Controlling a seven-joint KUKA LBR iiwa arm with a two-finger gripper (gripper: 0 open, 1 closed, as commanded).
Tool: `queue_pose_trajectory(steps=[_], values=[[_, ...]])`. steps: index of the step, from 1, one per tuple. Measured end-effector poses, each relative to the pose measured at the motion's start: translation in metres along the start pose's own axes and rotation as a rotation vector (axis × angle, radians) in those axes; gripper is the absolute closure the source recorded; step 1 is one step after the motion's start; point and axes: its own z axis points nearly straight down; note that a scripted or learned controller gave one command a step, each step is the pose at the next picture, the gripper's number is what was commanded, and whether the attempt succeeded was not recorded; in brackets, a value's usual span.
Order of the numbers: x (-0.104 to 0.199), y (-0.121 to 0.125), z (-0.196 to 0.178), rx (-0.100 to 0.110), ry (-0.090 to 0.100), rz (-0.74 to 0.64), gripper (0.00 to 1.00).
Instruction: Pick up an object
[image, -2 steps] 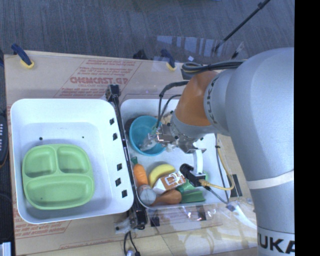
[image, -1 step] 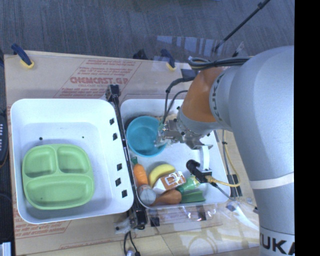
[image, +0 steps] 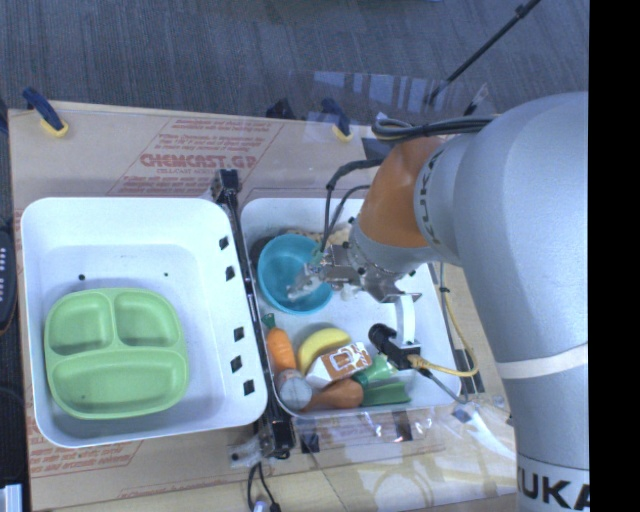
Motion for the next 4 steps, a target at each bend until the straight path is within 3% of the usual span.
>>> queue_pose_trajectory(steps=[1,2,3,4], values=[[-0.005,0.002,-0.012,-0.003,-0.008,-0.003,1.00],[-0.005,0.001,-0.012,-0.003,-0.009,-0.004,0.00],[0.004,0.032,0.003,-0.016,-0.014,0.172,0.00],[0.004,0.038,0.004,-0.002,0.012,0.438,0.00]])
